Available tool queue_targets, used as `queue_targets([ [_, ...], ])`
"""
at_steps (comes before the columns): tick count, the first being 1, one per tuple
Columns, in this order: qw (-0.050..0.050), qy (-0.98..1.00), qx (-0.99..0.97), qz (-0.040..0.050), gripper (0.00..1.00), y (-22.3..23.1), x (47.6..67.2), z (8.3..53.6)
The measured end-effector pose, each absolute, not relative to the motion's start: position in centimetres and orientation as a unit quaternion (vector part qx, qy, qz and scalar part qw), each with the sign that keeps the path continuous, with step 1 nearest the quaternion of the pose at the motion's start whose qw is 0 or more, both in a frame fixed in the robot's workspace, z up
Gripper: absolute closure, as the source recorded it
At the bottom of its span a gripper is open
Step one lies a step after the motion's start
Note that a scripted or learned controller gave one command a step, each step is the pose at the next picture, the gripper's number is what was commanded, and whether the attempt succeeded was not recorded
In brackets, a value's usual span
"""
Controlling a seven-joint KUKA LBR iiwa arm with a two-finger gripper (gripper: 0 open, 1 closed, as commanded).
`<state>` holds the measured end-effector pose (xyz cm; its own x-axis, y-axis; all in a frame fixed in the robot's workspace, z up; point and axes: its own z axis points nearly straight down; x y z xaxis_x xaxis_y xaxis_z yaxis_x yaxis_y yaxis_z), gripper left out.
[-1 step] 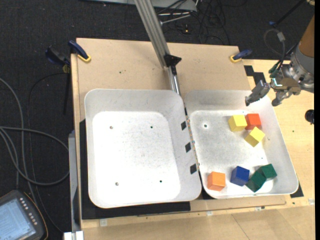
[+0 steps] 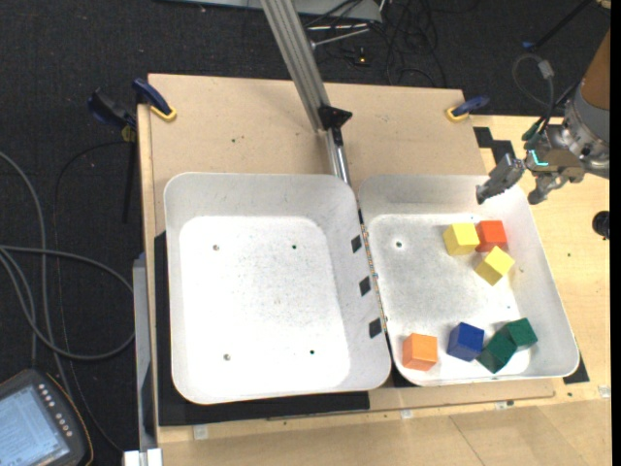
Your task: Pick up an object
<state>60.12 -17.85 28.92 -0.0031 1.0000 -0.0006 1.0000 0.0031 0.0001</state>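
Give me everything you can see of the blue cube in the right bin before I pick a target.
The blue cube is a small solid-coloured block with a matte look, perhaps wood or foam. It sits flat on the floor of the right bin, near the front edge, turned slightly askew to the bin walls. An orange cube lies just to its left with a small gap, and a dark green block sits close on its right, possibly touching. The gripper hovers far off, above the bin's far right corner.

my gripper (image 2: 517, 184) is hovering over the right bin's (image 2: 543, 260) far right corner | three blocks (image 2: 478, 244) are sitting clustered below it | four blocks (image 2: 471, 344) are lying along the near edge | left bin (image 2: 184, 260) is sitting alongside
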Motion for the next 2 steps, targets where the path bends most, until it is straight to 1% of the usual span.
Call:
queue_targets([
  [1, -0.001, 0.707, 0.707, -0.0015, 0.0, -17.8, 60.3, 24.6],
  [2, -0.002, 0.707, 0.707, -0.0018, 0.0, -18.1, 60.8, 18.4],
])
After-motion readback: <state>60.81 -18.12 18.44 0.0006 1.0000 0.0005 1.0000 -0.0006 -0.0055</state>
